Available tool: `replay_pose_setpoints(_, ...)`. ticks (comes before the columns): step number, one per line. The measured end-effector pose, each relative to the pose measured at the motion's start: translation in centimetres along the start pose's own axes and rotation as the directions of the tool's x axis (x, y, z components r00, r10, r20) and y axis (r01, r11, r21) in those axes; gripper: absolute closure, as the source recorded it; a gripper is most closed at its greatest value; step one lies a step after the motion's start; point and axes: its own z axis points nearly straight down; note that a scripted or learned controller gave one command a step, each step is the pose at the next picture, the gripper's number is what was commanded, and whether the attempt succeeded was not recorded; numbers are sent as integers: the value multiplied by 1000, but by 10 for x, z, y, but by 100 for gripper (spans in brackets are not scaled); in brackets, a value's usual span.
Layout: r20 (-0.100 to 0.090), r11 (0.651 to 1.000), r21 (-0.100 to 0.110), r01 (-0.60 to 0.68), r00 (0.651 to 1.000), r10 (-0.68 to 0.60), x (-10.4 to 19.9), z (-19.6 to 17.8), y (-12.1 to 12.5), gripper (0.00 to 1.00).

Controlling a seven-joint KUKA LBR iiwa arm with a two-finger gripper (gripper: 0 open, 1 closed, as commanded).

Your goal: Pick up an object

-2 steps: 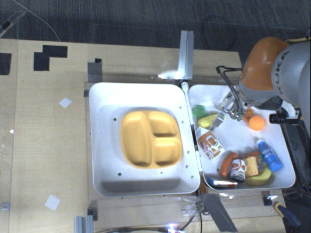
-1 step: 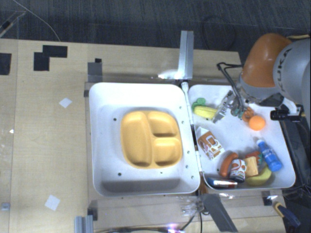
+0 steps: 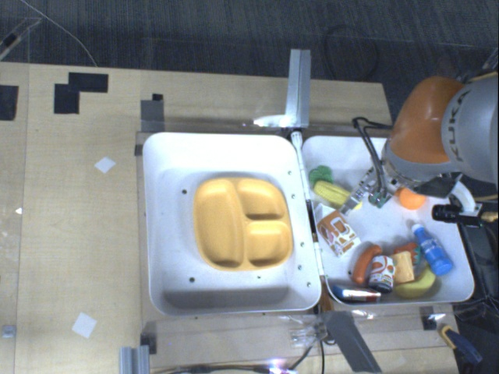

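My gripper (image 3: 368,198) hangs over the right bin (image 3: 465,285), in its upper middle, with the grey arm and orange band (image 3: 421,123) reaching in from the right. Its two fingers stand apart, open, with nothing between them. Just left of the fingers lies a yellow corn cob with a green end (image 3: 328,188). An orange ball (image 3: 412,199) sits just to the right. Below lie a brown snack box (image 3: 337,234), a sausage (image 3: 362,262), a small can (image 3: 380,273), a banana (image 3: 418,284) and a blue bottle (image 3: 433,250).
The left bin (image 3: 168,209) holds a yellow divided plate (image 3: 240,222). A red-tipped marker (image 3: 355,293) lies along the right bin's front wall. A metal post (image 3: 299,88) stands behind the divider between the bins.
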Motion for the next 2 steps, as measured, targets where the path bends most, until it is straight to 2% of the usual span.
replay_pose_setpoints(1, -3, 988, 0, 154, 988, -154, -13, 0, -19, 100)
replay_pose_setpoints(2, -9, 985, 7, -172, 985, 172, -19, -95, 71, 100)
